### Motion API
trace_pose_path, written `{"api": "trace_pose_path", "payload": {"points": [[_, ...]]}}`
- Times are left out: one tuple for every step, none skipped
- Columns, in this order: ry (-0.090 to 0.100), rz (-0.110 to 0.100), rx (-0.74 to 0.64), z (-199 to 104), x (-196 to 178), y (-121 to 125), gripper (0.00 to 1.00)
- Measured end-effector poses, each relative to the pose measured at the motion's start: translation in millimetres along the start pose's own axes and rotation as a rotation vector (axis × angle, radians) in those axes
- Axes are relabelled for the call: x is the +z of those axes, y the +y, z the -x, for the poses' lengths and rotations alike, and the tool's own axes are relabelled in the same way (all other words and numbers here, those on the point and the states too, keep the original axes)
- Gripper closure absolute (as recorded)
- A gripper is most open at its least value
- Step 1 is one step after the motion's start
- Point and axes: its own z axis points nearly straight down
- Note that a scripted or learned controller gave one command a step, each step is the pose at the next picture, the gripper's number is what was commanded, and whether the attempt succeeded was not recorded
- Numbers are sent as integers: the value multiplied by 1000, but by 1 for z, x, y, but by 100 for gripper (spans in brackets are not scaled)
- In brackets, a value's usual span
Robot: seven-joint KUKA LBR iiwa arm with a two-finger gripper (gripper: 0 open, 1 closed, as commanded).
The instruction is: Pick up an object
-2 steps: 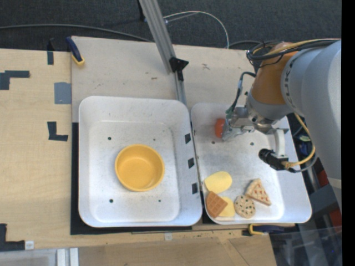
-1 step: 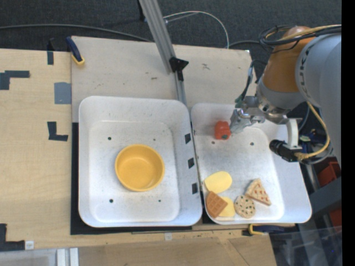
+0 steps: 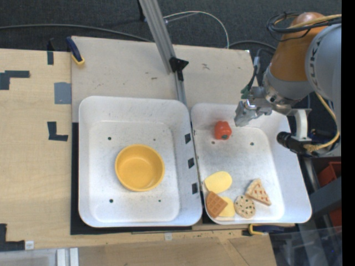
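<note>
Camera view: we find the tool (image 3: 242, 117) over the right bin's (image 3: 288, 206) far edge; we cannot tell its state.
Nearest candidate: red toy (image 3: 222, 129), just left, standing apart, so easiest to reach.
Cluster: waffle (image 3: 216, 204) and cookie (image 3: 244, 206), touching, crowded.

Right bin (image 3: 288, 204): wide bare floor through the middle, open from above. Red object (image 3: 222, 129) sits alone near the back-left, gripper (image 3: 244, 117) just beside it on its right. Front-left corner is crowded: yellow piece (image 3: 218, 181), waffle (image 3: 216, 204), cookie (image 3: 244, 206) and pizza slice (image 3: 258, 193), touching or nearly so, tight gaps. Left bin (image 3: 89, 148): only a yellow bowl (image 3: 140, 167) near centre, free floor all round it. Slanted metal pole (image 3: 158, 26) crosses above the back surface, ending at the bins' shared edge.
</note>
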Motion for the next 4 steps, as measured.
{"api": "trace_pose_path", "payload": {"points": [[1,-3,1,0,-5,0,100],[1,-5,-4,-44,-2,0,100],[1,-6,-5,-99,5,6,100],[3,-4,-7,-160,1,14,100]]}}
